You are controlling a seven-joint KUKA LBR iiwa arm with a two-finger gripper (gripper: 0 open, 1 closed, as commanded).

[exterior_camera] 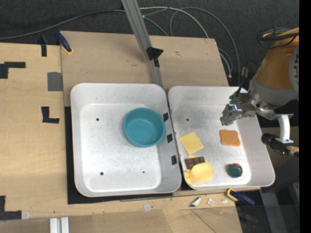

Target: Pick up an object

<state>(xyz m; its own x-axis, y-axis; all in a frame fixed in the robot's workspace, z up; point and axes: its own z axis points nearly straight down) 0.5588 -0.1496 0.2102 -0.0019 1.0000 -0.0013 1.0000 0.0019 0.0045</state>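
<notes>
Bowl in left bin; sponge, square block, ball in right bin.

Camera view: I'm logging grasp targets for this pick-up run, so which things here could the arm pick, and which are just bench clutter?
Could be picked:
teal bowl in the left bin
yellow square, orange block, green ball, yellow lump and brown piece in the right bin, under the gripper

Just lying about:
cables
metal pole
blue clamps
</notes>
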